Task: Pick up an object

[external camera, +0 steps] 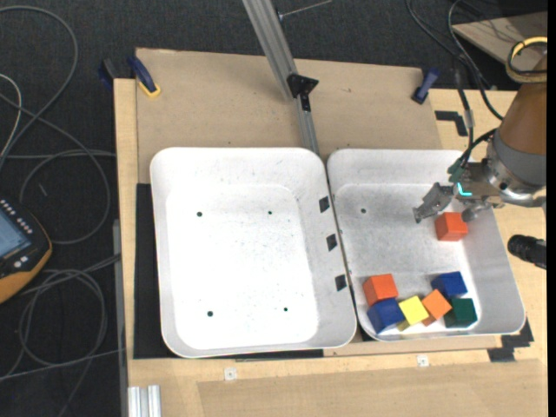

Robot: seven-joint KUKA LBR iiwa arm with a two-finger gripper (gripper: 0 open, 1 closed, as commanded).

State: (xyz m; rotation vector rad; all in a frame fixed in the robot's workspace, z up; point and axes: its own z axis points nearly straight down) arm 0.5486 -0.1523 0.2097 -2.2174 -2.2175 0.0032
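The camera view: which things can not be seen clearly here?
- Gripper: too small and dark to tell how it stands, or whether it touches the orange block just below it.
- Arm: cut off by the right edge.
- Green block: partly hidden behind the small orange block.
- Handheld device: cut off by the left edge.

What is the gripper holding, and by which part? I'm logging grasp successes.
Cannot be told: the gripper sits just above an orange block, but no grip shows.
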